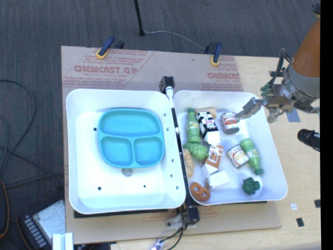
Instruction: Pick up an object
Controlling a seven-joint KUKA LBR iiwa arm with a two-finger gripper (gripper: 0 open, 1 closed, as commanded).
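Observation:
My gripper [255, 117] hangs over the right bin's [276, 163] upper right part, open, with nothing between its fingers. Its left fingertip [242, 114] is just right of a small red-labelled can [229, 121]. Several toy foods lie in this bin: a green bottle [193, 126], a black-and-white cow carton [209, 124], a leafy green piece [197, 150], an orange-and-white packet [214, 157], a red-labelled jar [238, 155], a second green bottle [252, 156], a white block [219, 179], a pretzel [200, 191] and a dark green broccoli [251, 186].
The left bin [83, 186] holds a blue divided tray [131, 138]. A black clamp [167, 83] sits where the two bins meet at the back. Bare bin floor lies below the gripper, along the right wall.

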